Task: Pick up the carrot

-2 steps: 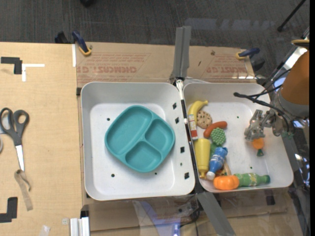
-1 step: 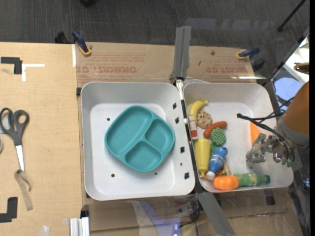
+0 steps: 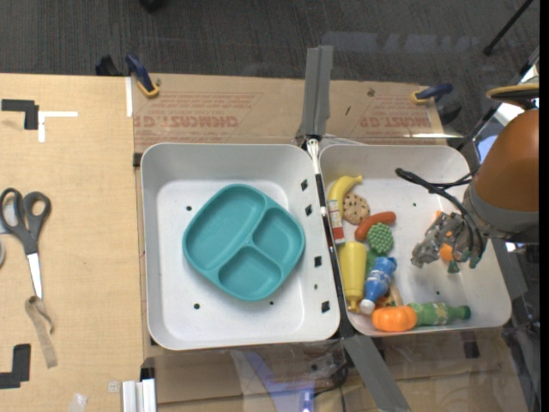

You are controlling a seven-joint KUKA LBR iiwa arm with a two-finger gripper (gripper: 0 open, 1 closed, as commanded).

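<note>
Though the gripper (image 3: 446, 245) hangs low in the right bin (image 3: 489, 312), we cannot tell its opening (orange glimpsed there stays unclear). A carrot (image 3: 375, 224) lies near the banana (image 3: 341, 189), well apart.

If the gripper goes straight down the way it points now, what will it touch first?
Probably the bare white floor of the right bin. The gripper hangs over an open patch, right of the toy pile. Its height is hard to judge from this view.
</note>
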